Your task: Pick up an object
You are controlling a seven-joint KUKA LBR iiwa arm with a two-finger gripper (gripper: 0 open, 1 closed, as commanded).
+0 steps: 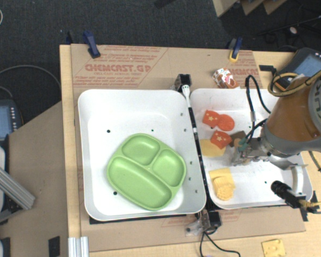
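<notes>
Here the pickable things lie in the right bin (289,197), clustered toward its left wall. Two red pieces (219,121) sit near the bin's far left corner, touching each other, and a third red piece (220,139) lies just nearer the camera, resting against a pale yellow flat block (208,148) that lies by the left wall. Toward the bin's near left corner a yellow piece (223,184) lies, with a rounder orange-yellow part on its near side. A small brown thing (238,138) shows just right of the third red piece, partly hidden by the arm's tooling.

The gripper (239,155) hangs low over the bin's middle, just right of the red piece and the pale block and just beyond the yellow piece. Whether the jaws are open or closed cannot be told, as they are small and blurred against the bin floor; nothing is seen between them. The arm (291,119) comes in over the bin's right side, its orange band above the wrist, with cables looping over it.

In the left bin (96,116) a green divided tray (146,170) lies tilted toward the near right corner. On the surface (128,66), just beyond the right bin's far edge, sits a small red-and-white crumpled object (224,78). Blue clamps (91,44) grip the surface's far edge.
</notes>
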